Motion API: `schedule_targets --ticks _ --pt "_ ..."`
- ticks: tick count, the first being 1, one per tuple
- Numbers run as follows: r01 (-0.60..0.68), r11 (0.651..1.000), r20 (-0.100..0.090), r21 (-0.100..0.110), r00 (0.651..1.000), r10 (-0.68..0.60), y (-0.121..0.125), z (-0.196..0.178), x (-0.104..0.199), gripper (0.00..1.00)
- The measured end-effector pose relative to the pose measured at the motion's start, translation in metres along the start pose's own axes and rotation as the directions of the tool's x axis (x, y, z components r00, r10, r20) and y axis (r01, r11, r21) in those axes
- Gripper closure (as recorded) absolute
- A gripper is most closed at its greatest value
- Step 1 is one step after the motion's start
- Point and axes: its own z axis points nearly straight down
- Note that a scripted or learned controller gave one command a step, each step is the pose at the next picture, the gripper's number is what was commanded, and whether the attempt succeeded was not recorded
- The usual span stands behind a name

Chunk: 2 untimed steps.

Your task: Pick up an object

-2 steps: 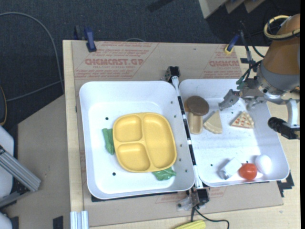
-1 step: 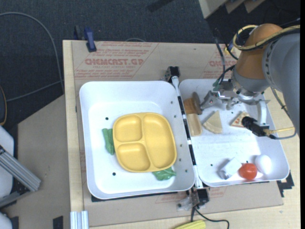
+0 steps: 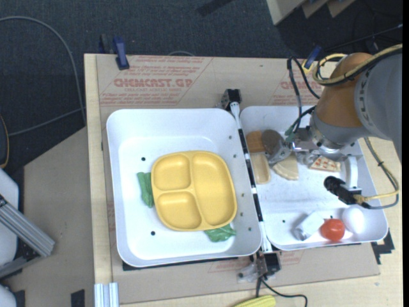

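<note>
Yellow sectioned tray (image 3: 192, 190) seen in left bin (image 3: 124, 171), three compartments visible. Green leafy item (image 3: 146, 188) tucked against tray's left edge; second green piece (image 3: 220, 233) seen at tray's near right corner. Bench (image 3: 160, 78) covered by brown cardboard printed with red lettering. Blue clamp (image 3: 119, 52) fixed at bench's far left corner. Black clips seen between bins at far (image 3: 231, 98) and near ends. Dark carpet (image 3: 51, 75) crossed by grey cable (image 3: 64, 43).

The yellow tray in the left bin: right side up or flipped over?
Right side up. The yellow tray shows its three hollow compartments facing up, with nothing in them.
</note>
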Motion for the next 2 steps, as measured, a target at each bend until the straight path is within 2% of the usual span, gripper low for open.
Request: schedule_targets --ticks 1,2 --pt "-0.001 1.000 -0.001 -0.001 1.000 0.001 0.000 -0.010 0.001 1.00" --pt "0.003 1.000 -0.003 -0.003 1.000 -0.003 -0.003 -0.154 0.078 1.00"
